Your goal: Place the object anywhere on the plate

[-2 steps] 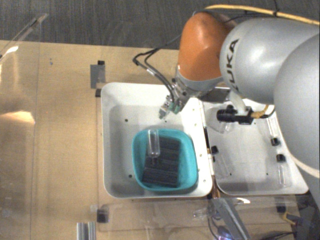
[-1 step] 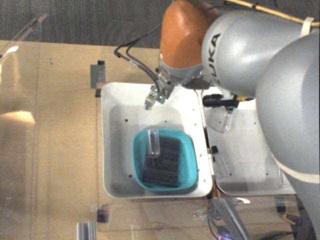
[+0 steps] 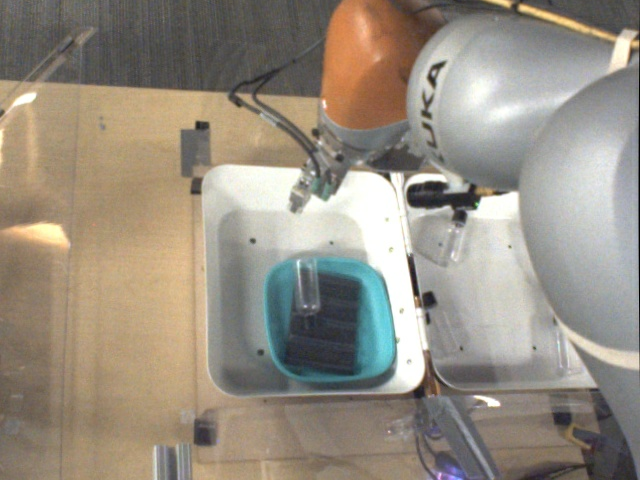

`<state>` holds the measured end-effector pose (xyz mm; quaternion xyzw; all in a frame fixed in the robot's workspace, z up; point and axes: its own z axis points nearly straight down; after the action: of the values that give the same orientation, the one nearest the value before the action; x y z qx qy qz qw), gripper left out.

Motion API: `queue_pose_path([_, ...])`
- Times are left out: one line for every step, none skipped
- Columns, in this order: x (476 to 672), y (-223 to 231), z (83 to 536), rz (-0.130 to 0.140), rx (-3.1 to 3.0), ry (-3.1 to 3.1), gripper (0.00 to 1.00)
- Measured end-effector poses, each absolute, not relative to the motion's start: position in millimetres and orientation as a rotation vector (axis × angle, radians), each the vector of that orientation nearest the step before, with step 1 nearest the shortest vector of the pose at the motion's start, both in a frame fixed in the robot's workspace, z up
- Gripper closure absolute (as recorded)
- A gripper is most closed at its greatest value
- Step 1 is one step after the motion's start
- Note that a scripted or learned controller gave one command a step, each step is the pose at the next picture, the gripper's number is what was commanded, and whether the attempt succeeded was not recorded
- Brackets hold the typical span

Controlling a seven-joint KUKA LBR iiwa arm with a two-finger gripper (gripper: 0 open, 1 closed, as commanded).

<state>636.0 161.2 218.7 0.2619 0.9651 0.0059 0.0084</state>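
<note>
Clear tube: lay on teal plate, below gripper; finger state indiscernible. Placement apparently complete; retreat should go straight upward.

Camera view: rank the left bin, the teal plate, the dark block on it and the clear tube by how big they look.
1. Left bin
2. Teal plate
3. Dark block
4. Clear tube

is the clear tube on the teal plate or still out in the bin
On the plate: the clear tube lies on the dark block inside the teal plate.
</note>
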Motion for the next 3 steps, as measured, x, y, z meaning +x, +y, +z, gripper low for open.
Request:
queue_pose_path([587.0,220,161,0.007,0.679,3.063,1.0])
queue_pose_path([602.5,154,295,0.008,0.377,3.105,1.0])
queue_pose_path([619.8,92,439,0.007,0.272,3.113,1.0])
